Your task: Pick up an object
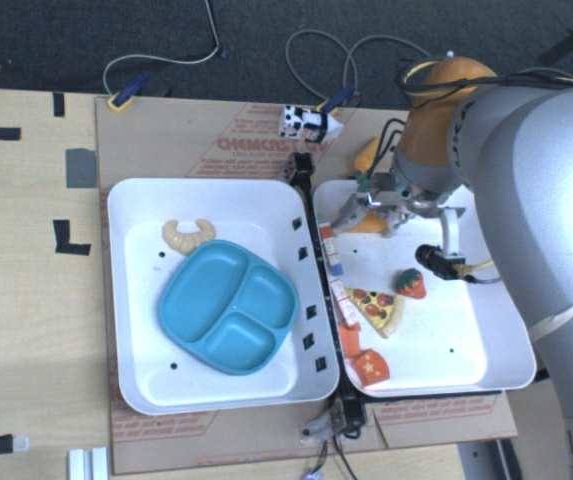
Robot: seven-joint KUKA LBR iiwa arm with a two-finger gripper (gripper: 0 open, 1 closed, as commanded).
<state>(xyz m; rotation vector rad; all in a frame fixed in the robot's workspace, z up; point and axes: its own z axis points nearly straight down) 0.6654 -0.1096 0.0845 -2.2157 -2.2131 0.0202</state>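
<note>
Two bins (126,218) hold plate (228,306), croissant (188,233), pizza (378,310).

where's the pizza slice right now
The pizza slice lies in the right bin, near its left wall, just left of and below the strawberry and above an orange block.
</note>
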